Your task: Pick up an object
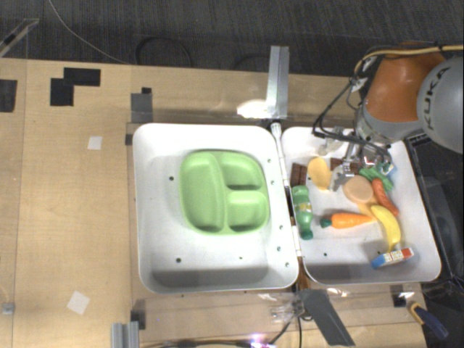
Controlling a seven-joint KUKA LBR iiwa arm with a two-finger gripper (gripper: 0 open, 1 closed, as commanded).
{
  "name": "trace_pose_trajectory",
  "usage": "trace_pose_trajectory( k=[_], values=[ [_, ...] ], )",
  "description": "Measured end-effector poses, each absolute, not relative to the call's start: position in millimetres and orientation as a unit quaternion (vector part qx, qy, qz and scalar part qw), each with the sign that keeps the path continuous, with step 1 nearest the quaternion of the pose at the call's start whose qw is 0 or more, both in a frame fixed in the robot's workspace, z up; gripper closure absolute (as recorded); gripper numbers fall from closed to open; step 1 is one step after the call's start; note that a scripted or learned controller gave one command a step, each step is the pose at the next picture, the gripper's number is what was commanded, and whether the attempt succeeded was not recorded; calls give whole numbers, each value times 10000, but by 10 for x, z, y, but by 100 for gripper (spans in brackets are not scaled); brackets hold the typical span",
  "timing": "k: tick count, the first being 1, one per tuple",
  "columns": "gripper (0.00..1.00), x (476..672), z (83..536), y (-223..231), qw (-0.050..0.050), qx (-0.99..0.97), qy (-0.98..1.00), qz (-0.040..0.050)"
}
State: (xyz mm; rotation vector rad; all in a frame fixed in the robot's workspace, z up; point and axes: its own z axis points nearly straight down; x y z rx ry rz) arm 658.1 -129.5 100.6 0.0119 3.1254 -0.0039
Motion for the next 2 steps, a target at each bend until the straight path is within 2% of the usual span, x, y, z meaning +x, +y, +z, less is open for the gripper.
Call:
trace_pose_trajectory(
  k=[1,2],
  values=[
    [0,6023,895,-1020,71,484,9988,1],
    [0,5641,903,-897,83,1250,9921,3]
  ],
)
